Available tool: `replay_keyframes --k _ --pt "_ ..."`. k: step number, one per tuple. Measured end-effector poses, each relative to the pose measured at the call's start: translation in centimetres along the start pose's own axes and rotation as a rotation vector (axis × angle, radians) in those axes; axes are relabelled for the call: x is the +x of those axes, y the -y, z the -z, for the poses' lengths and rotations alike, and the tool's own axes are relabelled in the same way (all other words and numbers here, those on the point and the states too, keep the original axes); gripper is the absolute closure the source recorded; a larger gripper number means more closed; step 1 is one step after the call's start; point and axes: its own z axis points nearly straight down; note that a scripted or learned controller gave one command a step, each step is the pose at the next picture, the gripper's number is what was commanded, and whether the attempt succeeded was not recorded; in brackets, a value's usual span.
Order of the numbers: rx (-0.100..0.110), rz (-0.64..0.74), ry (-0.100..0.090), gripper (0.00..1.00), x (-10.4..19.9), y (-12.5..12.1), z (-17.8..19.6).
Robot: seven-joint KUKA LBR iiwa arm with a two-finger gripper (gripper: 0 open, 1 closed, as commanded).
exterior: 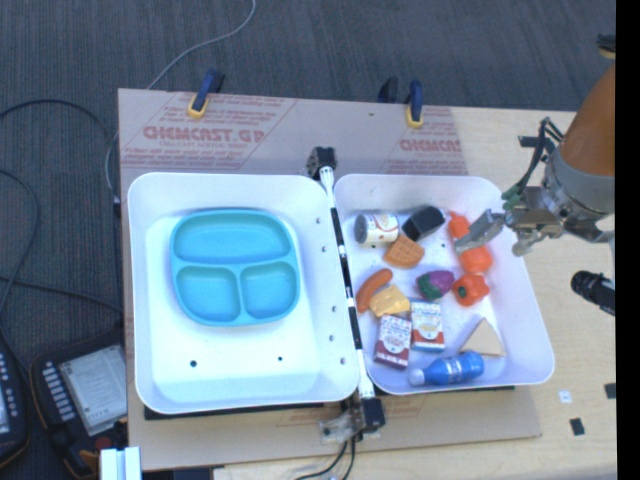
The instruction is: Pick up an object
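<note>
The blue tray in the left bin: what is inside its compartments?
The blue tray has three compartments, and all three look bare. What is under the tray, on the floor of the left bin, is covered.

Arm reaching in from the right, gripper [503, 230] low and spread.
The grey wrist under the orange band tilts leftward; its 2 fingers [484, 228] stand apart, 1 angled left, the other pointing down, with nothing between them.

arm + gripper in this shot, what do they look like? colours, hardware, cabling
The arm enters at the right edge: an orange band above a grey wrist section. The gripper below it is a grey metal assembly with dark fittings and thin metal jaws. A thin dark cable loops beside the wrist. No readable markings.
</note>
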Motion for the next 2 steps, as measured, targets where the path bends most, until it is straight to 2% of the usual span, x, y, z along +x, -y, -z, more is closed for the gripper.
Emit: replay_keyframes --k 1,2 --pt "0.002 0.0 -0.001 0.0 2.78 0.32 -14.99" --pt "0.006 0.0 -0.002 1.0 2.77 0.36 -14.25"
